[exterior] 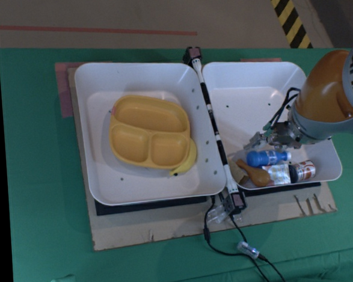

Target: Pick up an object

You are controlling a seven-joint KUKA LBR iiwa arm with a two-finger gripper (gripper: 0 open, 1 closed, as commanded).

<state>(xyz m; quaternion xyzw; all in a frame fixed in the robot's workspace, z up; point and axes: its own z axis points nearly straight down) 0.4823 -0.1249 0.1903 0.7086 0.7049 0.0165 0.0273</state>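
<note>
Clutter is gathered along the near edge of the right bin (pixel 292 75): a clear bottle with a dark cap (pixel 292 172) lies on its side against the front wall, a wooden spoon (pixel 254 173) lies beside it to the left, and a blue bottle (pixel 267 157) lies just behind both. The blue bottle is judged the likeliest target, being nearest the gripper (pixel 262 139), which hangs just behind it and low over the bin floor. Whether the gripper is spread or closed cannot be told, and nothing is seen held in it. The blue bottle is judged light, stiff and smooth; being round, it may roll or slip, so it would best be taken across its body near the middle, not end to end. The spoon touching the neighbouring items could be dragged along. In the left bin (pixel 95 95) a yellow divided plate (pixel 149 132) is seen, wide and flat and so hard to pinch, with a banana (pixel 189 160) tucked against its near right rim, soft and easily bruised
</note>
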